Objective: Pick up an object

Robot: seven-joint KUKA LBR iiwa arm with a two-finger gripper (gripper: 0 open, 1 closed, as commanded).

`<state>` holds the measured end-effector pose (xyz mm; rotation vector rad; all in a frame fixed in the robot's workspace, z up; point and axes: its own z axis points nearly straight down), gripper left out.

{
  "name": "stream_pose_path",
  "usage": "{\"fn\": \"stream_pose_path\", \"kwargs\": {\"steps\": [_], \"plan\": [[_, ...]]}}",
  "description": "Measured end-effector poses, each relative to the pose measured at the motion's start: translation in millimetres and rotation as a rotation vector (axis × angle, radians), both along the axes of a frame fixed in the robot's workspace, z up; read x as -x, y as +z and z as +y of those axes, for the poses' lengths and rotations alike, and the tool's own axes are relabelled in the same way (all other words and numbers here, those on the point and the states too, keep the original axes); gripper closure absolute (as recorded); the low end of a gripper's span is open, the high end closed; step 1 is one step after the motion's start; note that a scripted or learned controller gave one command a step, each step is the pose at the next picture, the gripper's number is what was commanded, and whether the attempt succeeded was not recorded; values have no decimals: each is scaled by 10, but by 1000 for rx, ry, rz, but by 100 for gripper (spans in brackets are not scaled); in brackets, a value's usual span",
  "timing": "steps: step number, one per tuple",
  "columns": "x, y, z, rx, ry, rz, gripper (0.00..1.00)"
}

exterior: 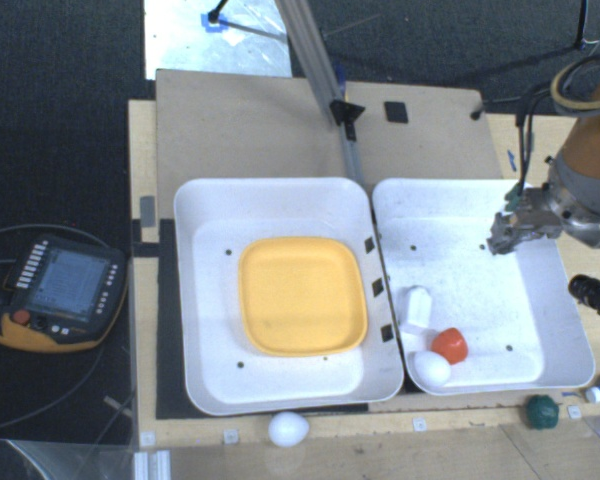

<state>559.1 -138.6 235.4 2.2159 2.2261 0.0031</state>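
We found the gripper poised over the right bin, near its upper right side — whether its jaws stood apart or together we could not tell. The candidates lay well apart from it, clustered at the bin's lower left: a red object, a white egg-shaped one touching it, a white piece just beside. We judged this the approach step — next, travel across and descend.
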Motion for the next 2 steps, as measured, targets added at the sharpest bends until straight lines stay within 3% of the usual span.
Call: {"fn": "stream_pose_path", "kwargs": {"steps": [2], "plan": [[37,-166,1032,0,0,1,100]]}}
